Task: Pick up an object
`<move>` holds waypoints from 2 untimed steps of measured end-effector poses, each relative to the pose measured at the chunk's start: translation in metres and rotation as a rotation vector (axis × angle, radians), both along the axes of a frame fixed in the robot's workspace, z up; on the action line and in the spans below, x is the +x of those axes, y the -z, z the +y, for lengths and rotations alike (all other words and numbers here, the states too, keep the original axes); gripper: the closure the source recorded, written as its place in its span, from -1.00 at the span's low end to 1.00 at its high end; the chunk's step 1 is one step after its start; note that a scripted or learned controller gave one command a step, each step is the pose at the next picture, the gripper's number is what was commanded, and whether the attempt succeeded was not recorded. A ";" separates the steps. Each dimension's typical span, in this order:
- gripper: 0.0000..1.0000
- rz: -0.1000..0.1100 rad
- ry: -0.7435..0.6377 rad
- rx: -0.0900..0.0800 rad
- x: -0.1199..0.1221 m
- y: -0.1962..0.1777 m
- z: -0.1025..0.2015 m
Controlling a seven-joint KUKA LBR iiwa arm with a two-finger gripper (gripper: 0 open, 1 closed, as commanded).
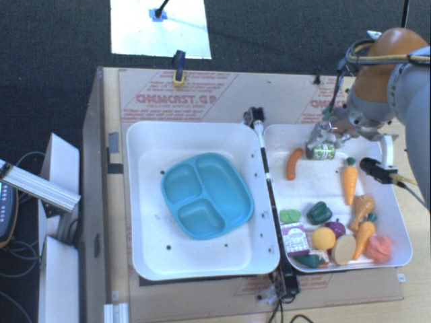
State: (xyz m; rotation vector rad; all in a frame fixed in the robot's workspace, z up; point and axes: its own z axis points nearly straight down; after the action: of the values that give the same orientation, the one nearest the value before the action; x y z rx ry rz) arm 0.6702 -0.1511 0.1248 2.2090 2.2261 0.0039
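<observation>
- The gripper [323,142] sits at the upper right of the frame, low over the right bin [403,229]; a green-and-white can [322,151] appears between its fingers, so it looks clamped on it.
- An orange sausage [293,164] lies just left.
- 1 blue divided plate [207,195] rests in the left bin [145,180].

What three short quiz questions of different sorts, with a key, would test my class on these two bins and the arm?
1. True or false: the blue divided plate lies in the right bin.
2. Which is nearest the gripper? A: green-labelled can; B: pink toy; C: yellow ball
3. Fill in: the sausage lies in the ___ bin.

Key: 1 false, it lies in the left bin; 2 A; 3 right.
</observation>
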 end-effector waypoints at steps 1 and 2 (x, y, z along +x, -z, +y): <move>1.00 0.000 0.006 0.001 -0.033 -0.082 0.010; 1.00 0.003 0.003 0.003 -0.062 -0.095 0.076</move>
State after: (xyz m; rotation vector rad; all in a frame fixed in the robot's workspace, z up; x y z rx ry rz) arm 0.6081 -0.0750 0.2200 2.2154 2.2255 0.0034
